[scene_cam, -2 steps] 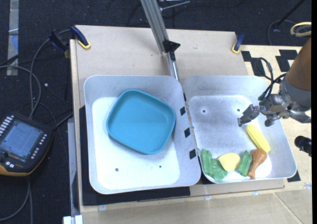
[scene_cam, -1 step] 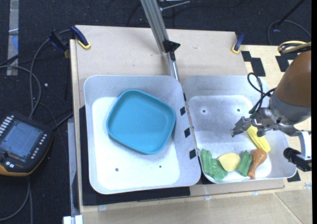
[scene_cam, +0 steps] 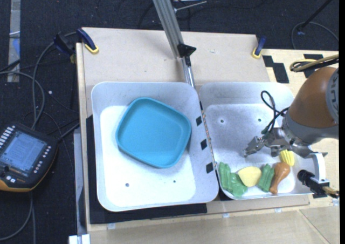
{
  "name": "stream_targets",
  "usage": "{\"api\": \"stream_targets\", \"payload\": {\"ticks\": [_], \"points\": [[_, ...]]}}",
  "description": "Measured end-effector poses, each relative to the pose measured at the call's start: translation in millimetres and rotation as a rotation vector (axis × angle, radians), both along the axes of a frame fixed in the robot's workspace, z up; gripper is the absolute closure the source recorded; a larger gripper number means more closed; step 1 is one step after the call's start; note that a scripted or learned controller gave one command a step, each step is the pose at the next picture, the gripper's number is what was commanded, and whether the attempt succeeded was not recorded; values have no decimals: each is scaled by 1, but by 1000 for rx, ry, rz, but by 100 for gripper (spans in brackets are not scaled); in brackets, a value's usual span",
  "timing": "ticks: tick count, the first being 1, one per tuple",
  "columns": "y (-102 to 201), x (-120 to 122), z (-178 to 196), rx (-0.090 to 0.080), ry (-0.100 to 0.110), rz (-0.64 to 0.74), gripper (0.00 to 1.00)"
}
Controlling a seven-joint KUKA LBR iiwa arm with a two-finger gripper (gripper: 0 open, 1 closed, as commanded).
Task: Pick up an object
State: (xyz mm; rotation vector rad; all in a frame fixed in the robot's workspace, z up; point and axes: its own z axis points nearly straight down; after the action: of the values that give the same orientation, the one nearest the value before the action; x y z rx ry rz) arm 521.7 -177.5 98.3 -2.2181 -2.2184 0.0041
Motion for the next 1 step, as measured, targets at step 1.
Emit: {"api": "stream_targets", "payload": {"ticks": [1], "points": [[0, 1, 13, -1, -5, 0, 100]]}}
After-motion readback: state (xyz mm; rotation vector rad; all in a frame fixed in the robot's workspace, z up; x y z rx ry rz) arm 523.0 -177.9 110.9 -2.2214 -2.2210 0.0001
